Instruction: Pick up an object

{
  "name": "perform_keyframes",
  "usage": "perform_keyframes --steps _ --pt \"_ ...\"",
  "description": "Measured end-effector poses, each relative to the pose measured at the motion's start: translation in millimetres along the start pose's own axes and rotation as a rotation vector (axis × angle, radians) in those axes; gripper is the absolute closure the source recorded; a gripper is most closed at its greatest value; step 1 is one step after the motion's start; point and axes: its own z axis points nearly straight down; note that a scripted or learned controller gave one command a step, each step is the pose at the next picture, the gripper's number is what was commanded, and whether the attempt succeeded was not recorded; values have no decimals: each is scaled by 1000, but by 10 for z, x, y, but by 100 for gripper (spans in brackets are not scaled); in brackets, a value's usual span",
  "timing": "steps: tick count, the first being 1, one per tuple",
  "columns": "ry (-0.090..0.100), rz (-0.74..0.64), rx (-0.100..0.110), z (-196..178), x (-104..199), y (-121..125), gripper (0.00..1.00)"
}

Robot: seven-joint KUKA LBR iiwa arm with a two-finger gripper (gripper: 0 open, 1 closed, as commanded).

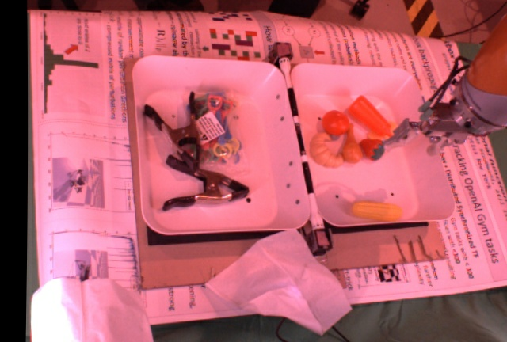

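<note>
Beside glossy rounded toys (342,138), metal gripper (382,149) hovers.

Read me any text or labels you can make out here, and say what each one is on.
"Synthesized OpenAI Gym tasks": sideways on the poster, right of the right bin.
Other poster print, headings and charts: too small or blurred to read.
White tag in the left bin: unreadable.

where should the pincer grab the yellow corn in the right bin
Across the middle of the corn, from straight above. It lies flat and long, left to right, alone near the front wall of the right bin, so closing across its narrow width should work, with free floor on both sides for the fingers.
</note>
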Motion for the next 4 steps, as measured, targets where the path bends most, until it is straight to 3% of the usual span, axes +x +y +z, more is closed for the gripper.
perform_keyframes --steps 1,2,4 --pt "0 0 0 0 0 0 0" --pt "3 1 8 597 57 -30 0" --pt "1 0 4 1472 120 54 0"
